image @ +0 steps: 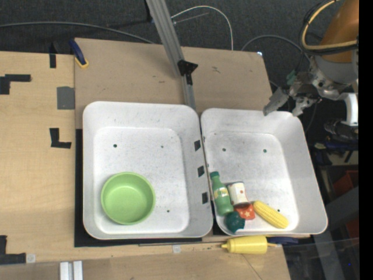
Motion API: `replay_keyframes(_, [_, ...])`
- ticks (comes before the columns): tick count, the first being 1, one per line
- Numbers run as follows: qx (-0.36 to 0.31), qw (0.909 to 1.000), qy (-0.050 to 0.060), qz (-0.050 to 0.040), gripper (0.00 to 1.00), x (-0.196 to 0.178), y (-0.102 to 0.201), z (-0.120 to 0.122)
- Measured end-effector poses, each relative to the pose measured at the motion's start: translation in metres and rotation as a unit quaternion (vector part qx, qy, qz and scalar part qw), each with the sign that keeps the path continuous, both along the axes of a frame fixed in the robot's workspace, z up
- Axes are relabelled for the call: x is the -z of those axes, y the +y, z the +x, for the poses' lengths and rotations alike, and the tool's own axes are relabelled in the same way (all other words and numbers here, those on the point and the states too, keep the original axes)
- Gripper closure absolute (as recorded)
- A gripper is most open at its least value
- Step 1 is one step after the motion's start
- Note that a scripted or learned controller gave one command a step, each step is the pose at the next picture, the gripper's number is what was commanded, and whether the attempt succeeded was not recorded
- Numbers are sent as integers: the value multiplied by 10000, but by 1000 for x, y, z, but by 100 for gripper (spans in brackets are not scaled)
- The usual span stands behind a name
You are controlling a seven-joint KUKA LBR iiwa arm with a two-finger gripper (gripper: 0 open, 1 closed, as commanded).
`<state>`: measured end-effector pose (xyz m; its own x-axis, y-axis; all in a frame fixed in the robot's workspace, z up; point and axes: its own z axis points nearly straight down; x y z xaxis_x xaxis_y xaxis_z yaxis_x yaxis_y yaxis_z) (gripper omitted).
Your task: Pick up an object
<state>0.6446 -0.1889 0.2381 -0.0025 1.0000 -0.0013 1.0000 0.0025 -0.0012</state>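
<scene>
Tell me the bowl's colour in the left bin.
Light green bowl, clearest in the camera view.

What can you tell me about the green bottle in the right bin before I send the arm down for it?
The green bottle is small and looks like glossy toy plastic, with a darker narrow neck and a pale label band around its body. It lies on its side on the floor of the right bin, near the front left corner, neck pointing toward the back. Its left side runs close along the bin wall. On its right it seems to touch a small white can, and a dark teal piece sits at its base.
</scene>
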Motion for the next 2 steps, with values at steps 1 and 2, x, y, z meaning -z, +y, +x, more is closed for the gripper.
replay_keyframes(1, [1,10000,3,-2,0,0,0,0])
replay_keyframes(2, [-4,10000,29,7,0,63,7,2])
